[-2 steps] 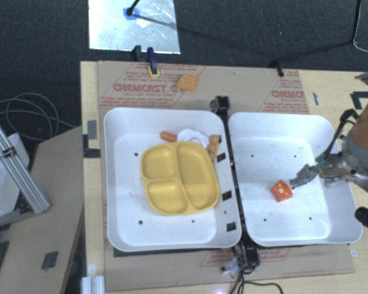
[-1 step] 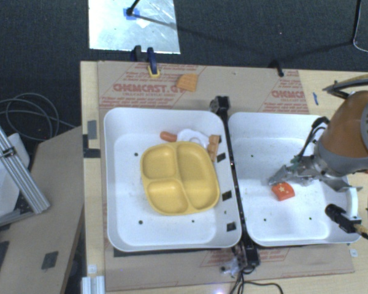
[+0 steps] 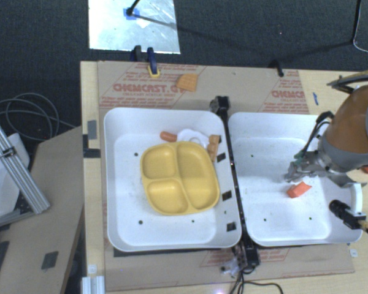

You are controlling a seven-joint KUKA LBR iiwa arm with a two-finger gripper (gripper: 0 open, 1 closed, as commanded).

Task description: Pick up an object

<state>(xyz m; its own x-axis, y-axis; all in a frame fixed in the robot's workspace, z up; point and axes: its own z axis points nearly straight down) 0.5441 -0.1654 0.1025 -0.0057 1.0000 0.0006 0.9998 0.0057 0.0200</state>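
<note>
Orange piece (image 3: pixel 299 190) (right bin (image 3: pixel 267 164)) lies just below the fingers (image 3: pixel 296 171); their spacing is unclear.

The arm (image 3: pixel 356 127) is cut off by the right edge. The claw (image 3: pixel 299 171) is small and blurred, so its grip cannot be read. The yellow tray (image 3: pixel 179 177) hides part of a white item (image 3: pixel 190 137) behind it. Cables (image 3: pixel 24 118) run off the left edge.
</note>
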